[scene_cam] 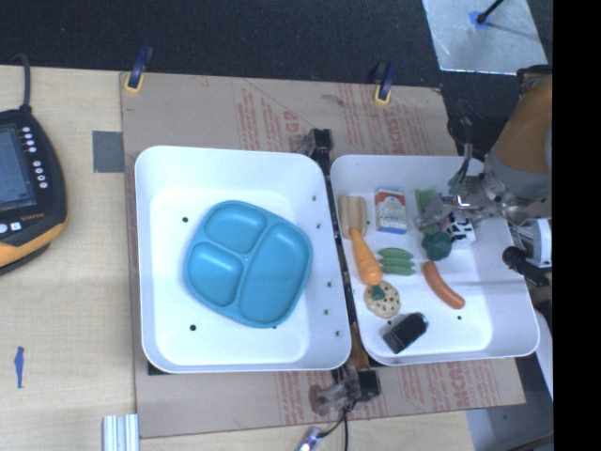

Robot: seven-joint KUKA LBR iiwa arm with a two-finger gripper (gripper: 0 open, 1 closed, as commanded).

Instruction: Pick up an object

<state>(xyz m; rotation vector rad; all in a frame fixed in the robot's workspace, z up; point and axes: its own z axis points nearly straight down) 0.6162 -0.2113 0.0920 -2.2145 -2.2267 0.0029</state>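
The right white bin (498,341) holds several small objects: a bread slice (353,215), a carrot (365,256), a white carton (391,210), green pea pods (396,260), a cookie (382,300), a black block (405,332), a sausage (442,285) and a dark green piece (437,244). My gripper (451,219) hangs low at the bin's upper right, just above the dark green piece and beside a small black-and-white item (460,229). The grey arm with its orange band (521,134) comes in from the right.
The left white bin (160,346) carries a blue divided plate (248,263). A teach pendant (23,191) lies on the bench at far left. Clamps (380,83) pin the cardboard sheet under both bins.
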